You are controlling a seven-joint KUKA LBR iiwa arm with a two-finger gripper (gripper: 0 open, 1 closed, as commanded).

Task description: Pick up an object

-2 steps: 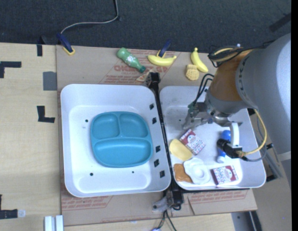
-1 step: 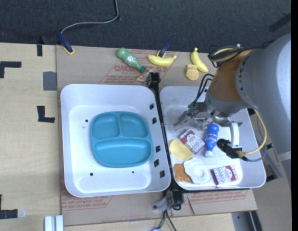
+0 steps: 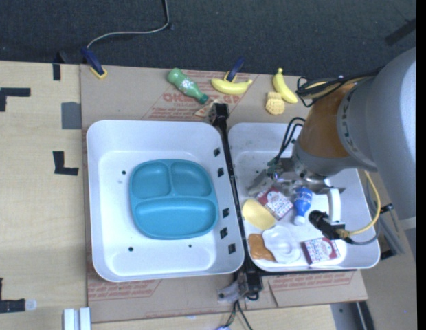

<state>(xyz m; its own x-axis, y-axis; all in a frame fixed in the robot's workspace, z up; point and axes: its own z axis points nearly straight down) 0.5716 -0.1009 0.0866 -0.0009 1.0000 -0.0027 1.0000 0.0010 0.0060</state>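
A: Where is the gripper point(image 3: 278, 174) sitting?
B: Hanging low in the right bin point(image 3: 364, 253), just above the red packet point(image 3: 276, 202); grip unreadable.
A: Any labels showing?
B: Packet print is blurring. Blue bottle point(image 3: 302, 203) is lying beside it.

Grey arm point(image 3: 388, 108) enters from right, orange band above wrist, tool point(image 3: 278, 174) pointing down-left.

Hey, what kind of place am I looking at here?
Probably a robotics lab's grasping test bench, not a kitchen. Two white bins sit on cardboard, a grey and orange arm reaches into the right one, and toy food such as a plastic banana lies around.
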